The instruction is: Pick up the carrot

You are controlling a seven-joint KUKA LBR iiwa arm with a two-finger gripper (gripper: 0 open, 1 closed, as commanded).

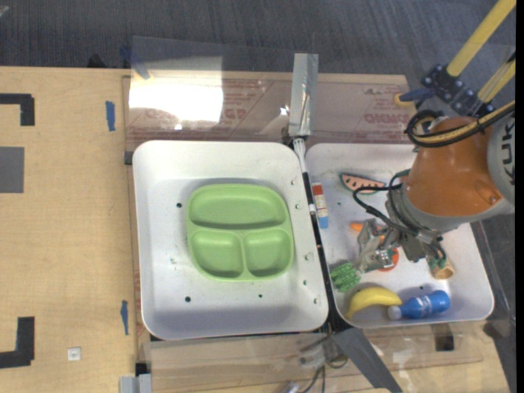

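the gripper [378, 250] is seen lowered into the right bin [479, 289], under the orange band of the arm [449, 178]. whether its fingers are spread or closed cannot be told, nor whether anything is gripped. the carrot [357, 228] is partly seen as a small orange piece just left of the gripper, another orange bit showing right at the gripper's tip. close around it, in the same bin, a green leafy item [344, 277], a banana [372, 300] and a blue bottle [422, 304] are laid along the near side, a watermelon slice [363, 182] near the far side. in the left bin [155, 244] a green divided tray [240, 230] is set, its three compartments bare.
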